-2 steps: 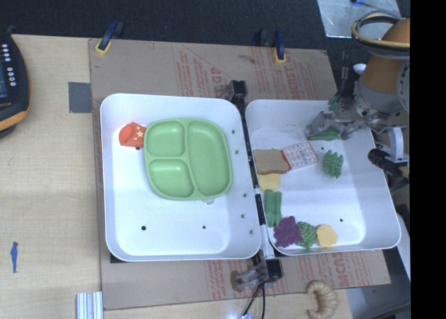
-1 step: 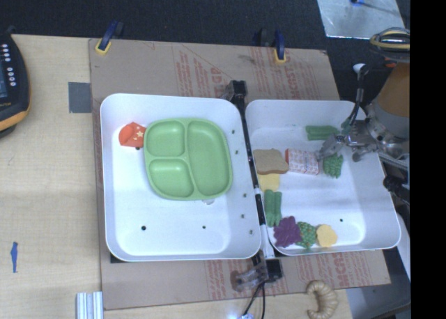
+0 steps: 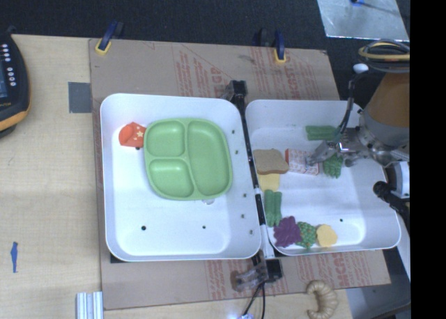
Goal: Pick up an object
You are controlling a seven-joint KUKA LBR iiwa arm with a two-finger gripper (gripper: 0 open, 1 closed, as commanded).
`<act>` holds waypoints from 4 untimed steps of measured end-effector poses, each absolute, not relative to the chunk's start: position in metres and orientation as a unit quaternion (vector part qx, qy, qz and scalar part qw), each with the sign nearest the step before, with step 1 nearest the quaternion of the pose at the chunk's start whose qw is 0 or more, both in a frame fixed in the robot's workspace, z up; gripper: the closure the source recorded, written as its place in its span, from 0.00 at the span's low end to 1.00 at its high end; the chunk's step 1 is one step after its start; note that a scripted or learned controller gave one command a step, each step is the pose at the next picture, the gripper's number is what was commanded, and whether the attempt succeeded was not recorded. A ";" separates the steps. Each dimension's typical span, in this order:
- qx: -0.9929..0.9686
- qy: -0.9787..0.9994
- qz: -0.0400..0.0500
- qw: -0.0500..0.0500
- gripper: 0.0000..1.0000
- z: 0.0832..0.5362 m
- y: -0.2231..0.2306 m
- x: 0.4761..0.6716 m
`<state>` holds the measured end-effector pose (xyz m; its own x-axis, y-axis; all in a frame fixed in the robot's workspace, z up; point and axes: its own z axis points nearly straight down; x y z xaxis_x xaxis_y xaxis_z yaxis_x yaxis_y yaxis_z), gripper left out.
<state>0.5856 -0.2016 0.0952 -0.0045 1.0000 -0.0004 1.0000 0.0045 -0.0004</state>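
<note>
My gripper point(image 3: 327, 155) hangs low over the right bin point(image 3: 362, 203), coming in from the right. It sits right above a small red and white packet point(image 3: 302, 162) and a dark green leafy piece point(image 3: 334, 167); whether it touches either is hidden. Farther back lies a flat green piece point(image 3: 320, 131). Along the bin's left side are a bread slice point(image 3: 270, 161), a yellow chunk point(image 3: 269, 182) and a green pod point(image 3: 272, 206). Purple grapes point(image 3: 286, 230), a green floret point(image 3: 306, 232) and a yellow round point(image 3: 326, 235) lie at the front.
The left bin point(image 3: 174, 237) holds a green divided plate point(image 3: 188, 157) and a small red item point(image 3: 131, 134) at its back left. A black divider runs between the bins. A controller point(image 3: 10, 81) lies at the far left of the bench.
</note>
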 end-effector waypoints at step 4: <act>0.706 0.708 -0.003 -0.003 0.00 0.092 -0.187 0.621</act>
